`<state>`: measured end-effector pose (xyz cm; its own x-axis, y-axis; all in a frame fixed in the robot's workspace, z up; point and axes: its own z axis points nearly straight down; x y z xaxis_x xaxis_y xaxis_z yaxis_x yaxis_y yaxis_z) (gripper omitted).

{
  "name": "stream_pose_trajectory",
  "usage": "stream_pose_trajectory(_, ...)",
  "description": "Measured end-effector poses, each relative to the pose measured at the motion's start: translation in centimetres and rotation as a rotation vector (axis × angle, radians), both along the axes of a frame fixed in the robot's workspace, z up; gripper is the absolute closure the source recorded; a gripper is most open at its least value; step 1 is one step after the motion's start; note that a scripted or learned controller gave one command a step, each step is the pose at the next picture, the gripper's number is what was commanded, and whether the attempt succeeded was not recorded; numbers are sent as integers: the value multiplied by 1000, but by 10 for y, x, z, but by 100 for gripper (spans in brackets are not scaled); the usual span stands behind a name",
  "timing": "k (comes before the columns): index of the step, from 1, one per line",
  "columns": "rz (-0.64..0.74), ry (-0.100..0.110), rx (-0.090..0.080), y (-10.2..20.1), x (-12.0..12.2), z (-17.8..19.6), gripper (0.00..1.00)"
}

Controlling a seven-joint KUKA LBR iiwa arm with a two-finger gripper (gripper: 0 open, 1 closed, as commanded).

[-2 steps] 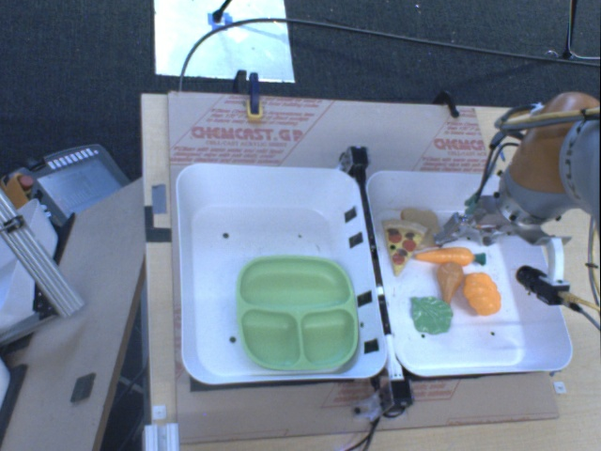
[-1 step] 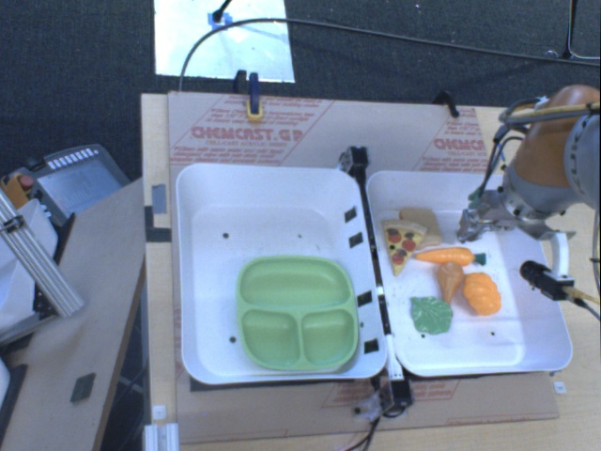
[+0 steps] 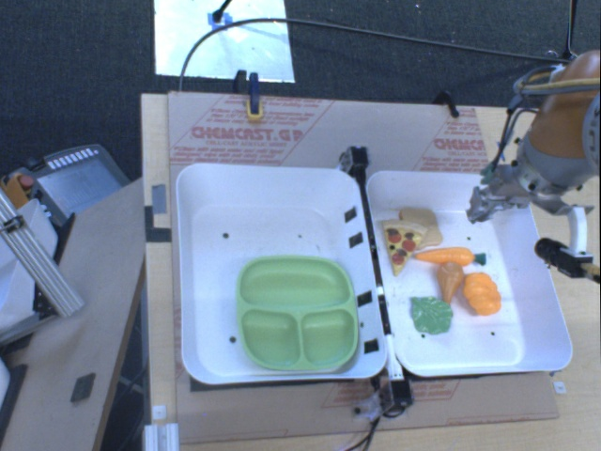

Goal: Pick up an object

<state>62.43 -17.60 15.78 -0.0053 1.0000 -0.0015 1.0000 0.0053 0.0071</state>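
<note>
Although the arm reaches in from the right, its gripper (image 3: 490, 202) is seen poised over the far right part of the right bin (image 3: 540, 346), and nothing is seen in its grasp; how far it is open cannot be told from this view. Two white bins are set side by side on the worktop (image 3: 310, 125), presumably so that things can be picked from one of them. One green divided tray (image 3: 299, 314) is laid in the near part of the left bin (image 3: 202, 252), with three compartments counted in it. Five toy foods are gathered in the middle of the right bin, close enough together that several touch: one pizza slice (image 3: 402, 244), one carrot (image 3: 446, 256), one cone-shaped piece (image 3: 450, 279), one orange fruit (image 3: 482, 292) and one green leafy piece (image 3: 432, 315). A pale slab (image 3: 420, 219) is also seen beyond the pizza slice. These pieces lie near and left of the gripper, so a short move towards them is judged to be needed before any pick.
</note>
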Motion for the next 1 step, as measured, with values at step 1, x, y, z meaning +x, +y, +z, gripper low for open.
stream_pose_trajectory(1,0,2,0,-1,1,44,100)
